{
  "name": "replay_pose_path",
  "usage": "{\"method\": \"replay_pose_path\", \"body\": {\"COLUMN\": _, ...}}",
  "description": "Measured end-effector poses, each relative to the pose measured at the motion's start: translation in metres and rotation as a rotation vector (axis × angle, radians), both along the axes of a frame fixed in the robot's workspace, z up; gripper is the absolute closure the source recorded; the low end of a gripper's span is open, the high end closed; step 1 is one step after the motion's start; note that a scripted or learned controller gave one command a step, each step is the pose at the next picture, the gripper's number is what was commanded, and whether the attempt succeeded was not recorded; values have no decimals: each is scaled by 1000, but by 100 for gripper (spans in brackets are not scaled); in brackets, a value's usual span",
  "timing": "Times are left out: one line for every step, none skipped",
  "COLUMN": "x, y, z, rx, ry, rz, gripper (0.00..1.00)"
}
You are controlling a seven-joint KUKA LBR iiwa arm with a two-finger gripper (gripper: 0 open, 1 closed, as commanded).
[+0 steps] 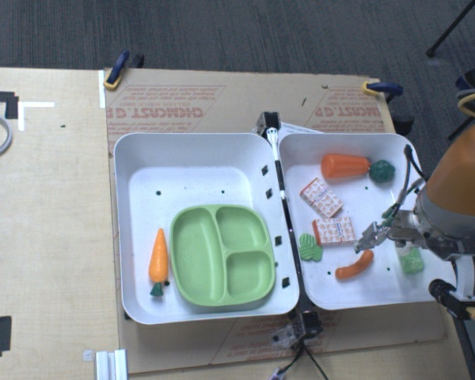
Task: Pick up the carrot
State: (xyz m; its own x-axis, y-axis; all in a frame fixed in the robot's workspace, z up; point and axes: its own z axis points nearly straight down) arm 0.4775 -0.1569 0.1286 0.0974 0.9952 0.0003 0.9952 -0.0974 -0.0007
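Carrot point(158, 256) in left bin point(134, 180), left of tray point(222, 253).

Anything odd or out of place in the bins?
Nothing spilled or broken. One mismatch: the gripper sits over the right bin beside the sausage, while the slim carrot lies in the left bin beside the green plate.

Green three-compartment tray point(222, 254) in left bin point(134, 236). Right bin point(332, 291) holds two red-and-white packets point(321, 198) point(333, 231) near centre, small green leafy piece point(309, 248) beside left wall, orange-red sausage point(354, 265) near front, dark green ball point(382, 171) toward back right. Cardboard sheet point(174, 105) under both bins, clamped to worktop point(47, 236) by blue-and-yellow clamps point(116, 68) point(384, 89).
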Motion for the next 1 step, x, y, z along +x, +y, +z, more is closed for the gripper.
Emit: {"method": "replay_pose_path", "body": {"x": 1, "y": 61, "z": -36, "rx": 0, "ry": -2, "rz": 162, "gripper": 0}}
